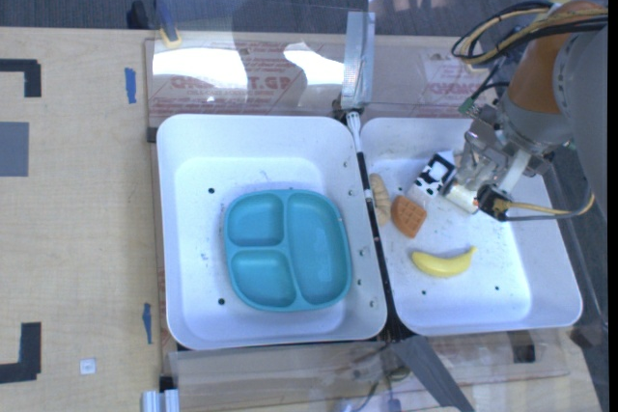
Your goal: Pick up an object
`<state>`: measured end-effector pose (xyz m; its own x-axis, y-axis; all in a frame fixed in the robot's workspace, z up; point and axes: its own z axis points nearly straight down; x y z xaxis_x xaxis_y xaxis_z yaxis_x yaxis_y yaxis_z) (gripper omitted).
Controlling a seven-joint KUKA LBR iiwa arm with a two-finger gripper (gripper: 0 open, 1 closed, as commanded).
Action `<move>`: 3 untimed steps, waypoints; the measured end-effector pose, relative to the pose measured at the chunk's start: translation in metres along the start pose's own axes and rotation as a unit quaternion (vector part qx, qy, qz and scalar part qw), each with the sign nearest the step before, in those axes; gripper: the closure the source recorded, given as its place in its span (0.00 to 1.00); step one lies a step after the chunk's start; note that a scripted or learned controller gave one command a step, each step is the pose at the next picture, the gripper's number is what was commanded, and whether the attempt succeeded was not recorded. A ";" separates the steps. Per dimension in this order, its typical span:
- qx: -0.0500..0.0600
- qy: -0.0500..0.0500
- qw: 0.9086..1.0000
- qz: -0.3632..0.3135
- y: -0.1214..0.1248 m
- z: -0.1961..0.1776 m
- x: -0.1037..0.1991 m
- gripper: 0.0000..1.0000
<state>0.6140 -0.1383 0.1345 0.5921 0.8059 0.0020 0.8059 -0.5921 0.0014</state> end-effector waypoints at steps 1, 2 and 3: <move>0.004 -0.002 0.979 0.204 -0.053 0.005 0.013 1.00; -0.001 0.000 1.000 0.022 -0.058 -0.109 -0.004 1.00; 0.004 -0.002 0.995 -0.100 -0.151 -0.058 -0.001 1.00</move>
<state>0.4919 -0.0496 0.1926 0.4192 0.9079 -0.0011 0.9079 -0.4192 -0.0063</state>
